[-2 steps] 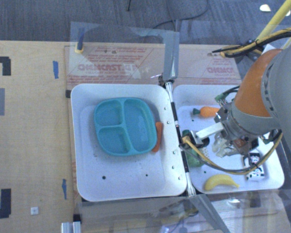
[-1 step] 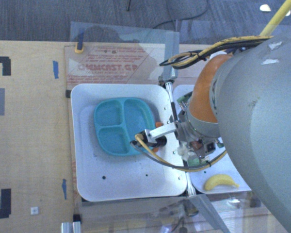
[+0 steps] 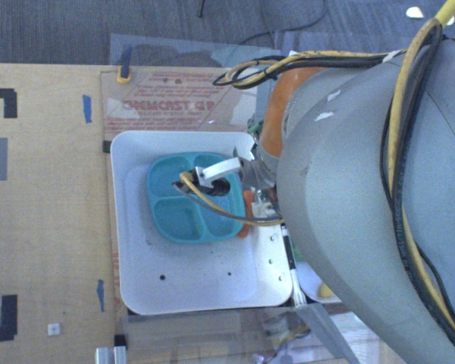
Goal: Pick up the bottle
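Grey arm (image 3: 364, 203) bulk covers most of the right side, with one orange band (image 3: 288, 97) above the wrist and yellow and black cables (image 3: 303, 63) running along it. One white bin (image 3: 136, 279) shows plainly at centre; a sliver of a second one (image 3: 311, 283) peeks out beneath the arm. One teal divided tray (image 3: 178, 218) lies in the upper half of the centre bin, with three compartments to count. The gripper (image 3: 239, 180) sits over the tray's right part, and its state cannot be told from this angle. One small orange piece (image 3: 247, 198) shows beside the tray's right edge, under the wrist; whether it belongs to the bottle cannot be told, so the bottle's place is uncertain.
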`<state>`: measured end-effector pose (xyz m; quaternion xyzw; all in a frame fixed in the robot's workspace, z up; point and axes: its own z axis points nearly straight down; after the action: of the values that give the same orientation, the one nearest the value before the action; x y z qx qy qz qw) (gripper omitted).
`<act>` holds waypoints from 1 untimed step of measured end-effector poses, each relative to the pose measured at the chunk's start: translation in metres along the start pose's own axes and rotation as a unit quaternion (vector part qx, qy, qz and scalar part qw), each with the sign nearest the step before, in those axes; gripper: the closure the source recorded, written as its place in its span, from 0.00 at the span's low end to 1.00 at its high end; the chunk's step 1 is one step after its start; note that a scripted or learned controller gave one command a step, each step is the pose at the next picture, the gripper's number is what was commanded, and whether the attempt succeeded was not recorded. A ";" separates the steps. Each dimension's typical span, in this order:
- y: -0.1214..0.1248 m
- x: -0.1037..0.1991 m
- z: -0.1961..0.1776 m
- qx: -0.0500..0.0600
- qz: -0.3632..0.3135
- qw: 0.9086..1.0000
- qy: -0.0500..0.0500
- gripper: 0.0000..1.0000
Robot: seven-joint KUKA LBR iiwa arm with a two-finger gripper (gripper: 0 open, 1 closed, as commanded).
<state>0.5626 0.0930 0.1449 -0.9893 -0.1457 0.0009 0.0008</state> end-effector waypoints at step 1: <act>-0.041 0.072 -0.071 0.000 0.018 1.000 0.001 1.00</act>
<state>0.6197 0.1528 0.2161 -0.9918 -0.1280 -0.0002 0.0008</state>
